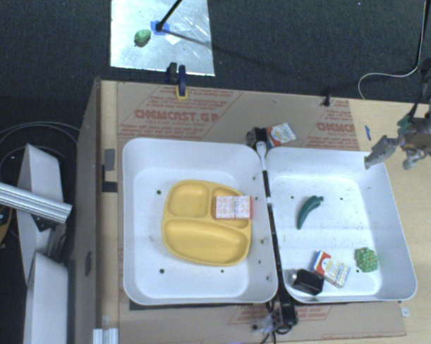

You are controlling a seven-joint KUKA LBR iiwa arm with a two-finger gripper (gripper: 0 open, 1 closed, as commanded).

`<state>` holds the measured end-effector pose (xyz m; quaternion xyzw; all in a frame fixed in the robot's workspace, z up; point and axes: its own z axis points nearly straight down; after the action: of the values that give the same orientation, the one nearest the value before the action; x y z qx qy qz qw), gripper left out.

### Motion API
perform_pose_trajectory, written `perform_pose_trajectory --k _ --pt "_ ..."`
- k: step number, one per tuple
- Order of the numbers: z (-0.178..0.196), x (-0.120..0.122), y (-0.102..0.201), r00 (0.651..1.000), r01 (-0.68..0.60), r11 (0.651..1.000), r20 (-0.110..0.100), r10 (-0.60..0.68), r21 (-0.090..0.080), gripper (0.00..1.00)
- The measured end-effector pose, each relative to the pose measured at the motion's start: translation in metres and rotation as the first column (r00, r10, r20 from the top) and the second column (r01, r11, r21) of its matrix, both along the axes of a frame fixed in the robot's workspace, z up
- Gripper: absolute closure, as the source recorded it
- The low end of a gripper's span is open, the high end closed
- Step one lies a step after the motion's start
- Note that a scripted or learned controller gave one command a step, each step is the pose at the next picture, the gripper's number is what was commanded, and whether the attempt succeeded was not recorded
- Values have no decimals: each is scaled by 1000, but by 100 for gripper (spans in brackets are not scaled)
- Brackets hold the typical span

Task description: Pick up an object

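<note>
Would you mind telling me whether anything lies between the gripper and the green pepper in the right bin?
Nothing visible does. The gripper sits at the right bin's far right corner, and bare white floor separates it from the green pepper. The other items lie along the near edge.

A yellow divided plastic plate bearing a small patterned box sits in the left white bin. The right white bin holds a dark green pepper, a green knobbly lump, a small colourful carton and a black block.

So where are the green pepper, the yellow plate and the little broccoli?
green pepper [309, 210], camera view, middle of its curved body
yellow plate [199, 238], camera view, its large bare compartment
broccoli [366, 260], camera view, centre of its head
</note>
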<state>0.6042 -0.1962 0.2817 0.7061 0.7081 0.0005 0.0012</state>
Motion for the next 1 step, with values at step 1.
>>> perform_pose_trajectory --k 1 --pt "-94 10 48 1000 -2 1000 -4 2 2 0"
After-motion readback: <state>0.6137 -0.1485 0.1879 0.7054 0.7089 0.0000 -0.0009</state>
